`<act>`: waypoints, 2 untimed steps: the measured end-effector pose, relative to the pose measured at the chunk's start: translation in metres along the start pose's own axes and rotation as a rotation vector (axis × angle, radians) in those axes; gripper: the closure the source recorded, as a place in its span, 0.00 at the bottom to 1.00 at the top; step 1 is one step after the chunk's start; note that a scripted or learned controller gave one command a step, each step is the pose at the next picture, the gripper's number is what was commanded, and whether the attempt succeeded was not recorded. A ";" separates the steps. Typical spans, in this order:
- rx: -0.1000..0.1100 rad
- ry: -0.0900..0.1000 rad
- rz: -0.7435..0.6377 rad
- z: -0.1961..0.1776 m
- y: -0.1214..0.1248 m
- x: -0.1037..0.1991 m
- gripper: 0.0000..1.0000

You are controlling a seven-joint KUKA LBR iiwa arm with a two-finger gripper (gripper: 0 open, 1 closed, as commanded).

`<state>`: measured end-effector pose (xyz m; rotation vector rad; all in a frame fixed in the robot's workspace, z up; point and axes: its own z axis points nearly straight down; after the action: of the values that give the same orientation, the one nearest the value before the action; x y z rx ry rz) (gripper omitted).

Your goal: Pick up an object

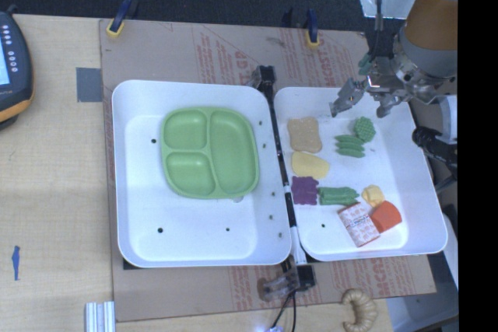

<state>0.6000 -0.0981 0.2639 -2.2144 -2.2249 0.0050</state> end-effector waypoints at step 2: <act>0.011 0.001 0.001 0.180 0.017 -0.106 0.00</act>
<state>0.6166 -0.2038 0.0837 -2.2097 -2.2177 0.0153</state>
